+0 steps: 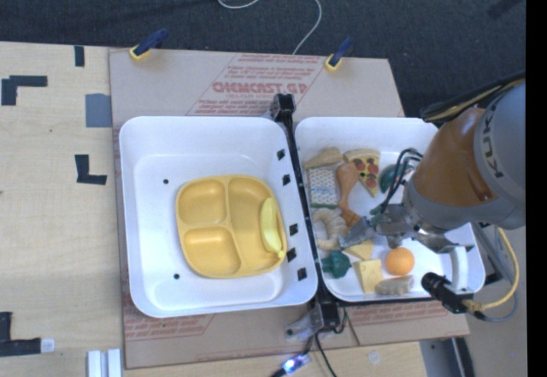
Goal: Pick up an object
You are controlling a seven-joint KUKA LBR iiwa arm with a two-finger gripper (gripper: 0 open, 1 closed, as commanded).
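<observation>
Arm enters from right, wrist low over right bin, gripper down among the toy food near bin centre. Can't tell if fingers are open or closed; nothing visibly between them.

Left bin: yellow divided tray w/ a banana lying along its right edge. Lots of bare floor around tray, easy room there.

Right bin crowded. Pizza slice and checked cloth-like piece toward back; orange ball, cheese wedge, small green piece toward front. Candidate objs sit touching or just beside each other, right under the gripper.

Risks (judgement):
- Clutter → fingers land on two items at once, or nudge one aside; grasp slips.
- Orange ball round, prob. rolls off if pinched off-centre.
- Flat pieces (pizza, cloth) hard to get under; fingers may scrape bin floor.
- Divider wall betw. bins close to left of gripper; front rim near the cheese. Little lateral room either way.
- Cable loop near wrist could snag.

Free room: straight up, and to back-right corner of right bin.
</observation>
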